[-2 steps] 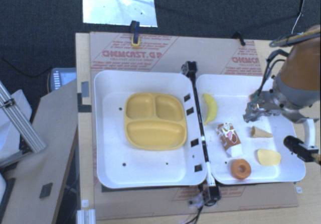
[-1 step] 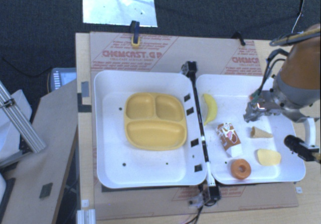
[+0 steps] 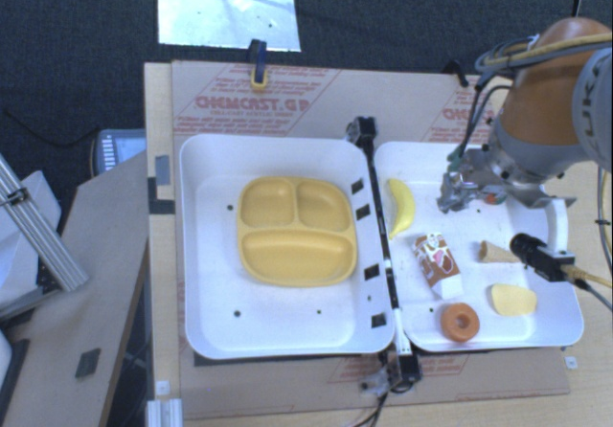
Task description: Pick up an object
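Yellow banana (image 3: 400, 206), one doughnut (image 3: 461, 322), one divided plate (image 3: 293, 229).

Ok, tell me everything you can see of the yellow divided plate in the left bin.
The yellow three-compartment plastic plate lies flat, right way up, near the middle of the left white bin. It has rounded corners, two smaller sections at the far side and one long section nearer the camera. It looks matte and holds nothing. Only the bin floor touches it.

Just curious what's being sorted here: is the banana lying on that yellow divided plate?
No. The banana lies in the right bin, while the yellow plate sits in the left bin.
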Tool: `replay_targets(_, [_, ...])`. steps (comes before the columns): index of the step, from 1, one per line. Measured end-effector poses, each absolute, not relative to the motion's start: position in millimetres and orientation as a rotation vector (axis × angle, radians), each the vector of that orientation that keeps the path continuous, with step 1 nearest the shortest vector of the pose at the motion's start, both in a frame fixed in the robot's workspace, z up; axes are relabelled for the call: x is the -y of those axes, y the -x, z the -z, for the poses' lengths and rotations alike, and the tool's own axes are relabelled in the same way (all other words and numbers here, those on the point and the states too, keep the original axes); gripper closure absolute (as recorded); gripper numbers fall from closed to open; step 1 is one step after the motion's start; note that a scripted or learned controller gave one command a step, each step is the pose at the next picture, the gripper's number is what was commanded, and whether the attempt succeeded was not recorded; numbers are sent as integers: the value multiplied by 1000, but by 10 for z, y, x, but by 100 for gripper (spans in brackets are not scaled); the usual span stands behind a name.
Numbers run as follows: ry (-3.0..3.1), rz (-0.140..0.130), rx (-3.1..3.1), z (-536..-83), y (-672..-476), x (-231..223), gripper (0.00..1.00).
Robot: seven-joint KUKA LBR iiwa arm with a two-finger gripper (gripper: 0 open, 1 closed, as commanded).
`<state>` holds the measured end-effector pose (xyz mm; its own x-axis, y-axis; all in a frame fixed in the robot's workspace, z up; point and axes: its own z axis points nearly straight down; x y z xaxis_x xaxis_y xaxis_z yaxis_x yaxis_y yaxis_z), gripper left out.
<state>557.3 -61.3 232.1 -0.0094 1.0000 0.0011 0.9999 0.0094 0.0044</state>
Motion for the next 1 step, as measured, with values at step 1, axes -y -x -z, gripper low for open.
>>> replay_targets(1, [-2210,-7,-2231,-2358,-5876,172,100])
